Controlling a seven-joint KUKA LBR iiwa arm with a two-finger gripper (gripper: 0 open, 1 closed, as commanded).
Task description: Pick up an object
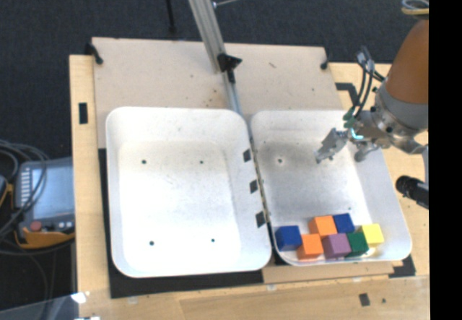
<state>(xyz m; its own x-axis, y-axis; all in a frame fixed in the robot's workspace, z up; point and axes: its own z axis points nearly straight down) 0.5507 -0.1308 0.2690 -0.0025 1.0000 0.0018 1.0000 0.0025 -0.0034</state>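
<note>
hovering pincer (345, 146), fingers spread and holding nothing, well apart from the coloured blocks (330, 235) clustered at the right bin's (303, 188) near edge, on the wooden worktop (180, 69).

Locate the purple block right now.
The purple block sits in the right bin near its front edge, between the orange block and the green block, well below the gripper.

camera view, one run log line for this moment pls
pincer: above right bin, upper part | blocks: clustered at near edge, apart from pincer | left bin: beside it
</note>
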